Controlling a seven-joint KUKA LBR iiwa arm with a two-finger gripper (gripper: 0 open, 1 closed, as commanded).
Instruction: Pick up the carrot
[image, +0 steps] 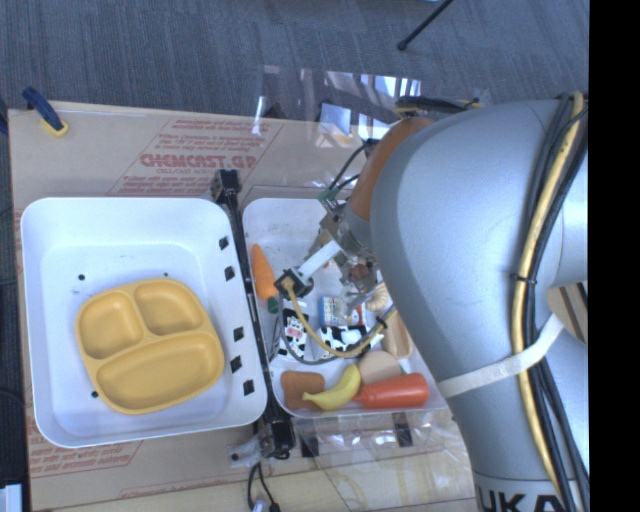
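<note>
Carrot (263, 274) lies along right bin's (262, 215) left wall, unheld; gripper (345, 262) poised beside it; fingers' opening cannot be told.

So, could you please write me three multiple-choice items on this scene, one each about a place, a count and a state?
1. Where does the carrot lie?
A. On the yellow plate
B. In the right bin, along its left wall
C. On the cardboard outside the bins

2. How many compartments does the yellow plate have?
A. Two
B. Three
C. Five

3. What is on the yellow plate?
A. Nothing
B. A banana
C. The carrot

Answers: 1 B, the carrot lies by the left wall of the right bin. 2 B, two small sections sit above one wide section. 3 A, its sections are bare; the banana lies in the right bin.
</note>
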